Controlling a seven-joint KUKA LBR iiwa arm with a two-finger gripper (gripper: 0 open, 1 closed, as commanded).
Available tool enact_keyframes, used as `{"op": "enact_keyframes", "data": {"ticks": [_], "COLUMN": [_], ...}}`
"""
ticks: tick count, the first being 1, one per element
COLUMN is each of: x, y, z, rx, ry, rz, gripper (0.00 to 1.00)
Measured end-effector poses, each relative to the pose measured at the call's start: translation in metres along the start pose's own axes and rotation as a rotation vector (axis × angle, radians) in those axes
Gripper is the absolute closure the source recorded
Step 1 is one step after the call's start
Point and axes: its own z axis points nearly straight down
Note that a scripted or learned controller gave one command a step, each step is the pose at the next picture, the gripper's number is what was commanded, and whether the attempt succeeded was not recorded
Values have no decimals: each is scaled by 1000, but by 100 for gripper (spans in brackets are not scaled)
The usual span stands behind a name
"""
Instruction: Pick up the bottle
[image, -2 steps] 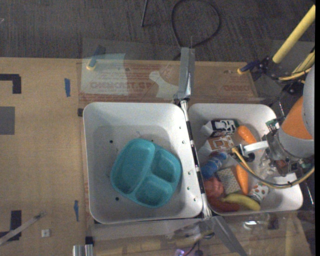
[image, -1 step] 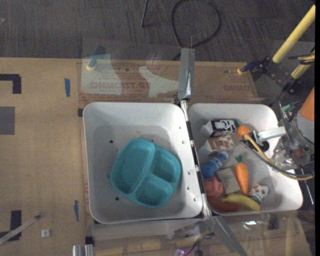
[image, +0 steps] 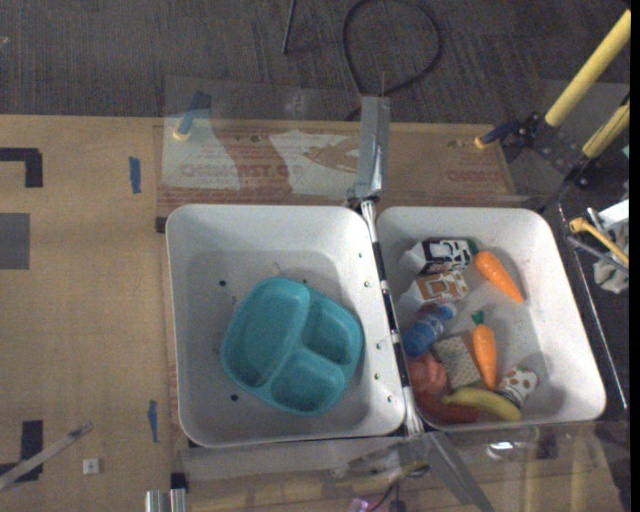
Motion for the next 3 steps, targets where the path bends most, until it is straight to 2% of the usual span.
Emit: {"op": "enact_keyframes", "data": {"ticks": [1, 2, 3], "x": [-33, -42, -40], "y": [24, 48, 46], "z": [108, 94, 98], "rx": [4, -1, 3], "ry": [-3, 0, -1], "rz": [63, -294, -360], "gripper": [100, 100, 100]}}
